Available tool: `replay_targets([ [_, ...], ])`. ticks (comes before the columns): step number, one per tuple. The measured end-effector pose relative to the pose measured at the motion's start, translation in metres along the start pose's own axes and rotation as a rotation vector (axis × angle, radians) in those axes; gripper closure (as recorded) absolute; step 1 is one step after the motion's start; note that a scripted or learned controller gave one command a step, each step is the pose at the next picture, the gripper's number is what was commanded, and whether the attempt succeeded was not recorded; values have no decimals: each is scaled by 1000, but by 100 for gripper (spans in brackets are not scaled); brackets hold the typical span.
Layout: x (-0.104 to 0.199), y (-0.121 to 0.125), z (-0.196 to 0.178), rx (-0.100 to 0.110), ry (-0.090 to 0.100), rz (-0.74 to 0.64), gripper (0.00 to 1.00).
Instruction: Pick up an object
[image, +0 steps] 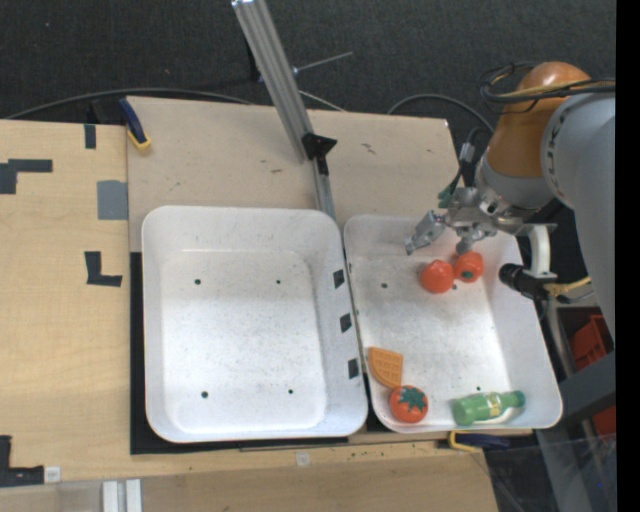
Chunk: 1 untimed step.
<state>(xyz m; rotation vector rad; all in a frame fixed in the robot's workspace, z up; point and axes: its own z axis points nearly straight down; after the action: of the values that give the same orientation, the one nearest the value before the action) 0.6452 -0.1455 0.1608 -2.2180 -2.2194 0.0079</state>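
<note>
Poised over the right shallow white plastic bin (520, 335), the grey two-finger metal gripper (445, 232) has its fingers spread and holds nothing, just above two round orange-red toy fruits (437, 276) lying together.

White bins (240, 225), red tomatoes (436, 277), green bottle (485, 407), orange wedge (386, 365).

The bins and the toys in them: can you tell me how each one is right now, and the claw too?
Claw: hovering at the far end of the right bin, just above the two orange balls.
Two orange balls: touching, side by side.
Green bottle: lying on its side at the near edge.
Tomato: sitting near the front corner, green top showing.
Orange wedge: lying flat.
Right bin: holds all the toys.
Left bin: sitting flat beside it.
</note>
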Motion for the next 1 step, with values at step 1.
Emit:
replay_targets([
  [1, 8, 2, 62, 1, 1, -2, 0],
])
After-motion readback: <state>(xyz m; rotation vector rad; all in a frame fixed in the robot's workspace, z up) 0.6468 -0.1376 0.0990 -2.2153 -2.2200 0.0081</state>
